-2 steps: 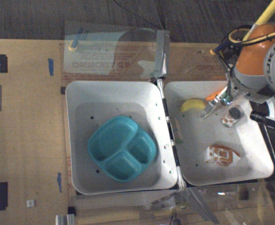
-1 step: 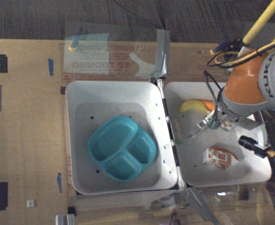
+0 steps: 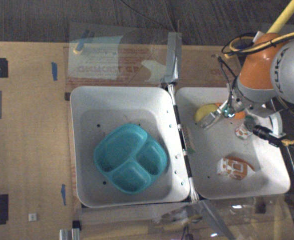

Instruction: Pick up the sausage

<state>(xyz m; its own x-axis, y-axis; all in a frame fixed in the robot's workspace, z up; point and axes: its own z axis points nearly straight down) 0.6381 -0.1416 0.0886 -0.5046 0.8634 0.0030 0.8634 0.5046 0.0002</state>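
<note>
The hand (image 3: pixel 221 115) hangs low in the right bin (image 3: pixel 272 184), just beside a yellow fruit (image 3: pixel 205 112), likely because it is hunting for something to grab. I cannot tell if it is open or closed. The sausage (image 3: pixel 235 167), I think, is the brown and white lump lying flat, well apart from the hand, toward the bin's front wall

A tan wooden bench (image 3: pixel 26 149) stands on dark grey carpet (image 3: pixel 61 6).
</note>
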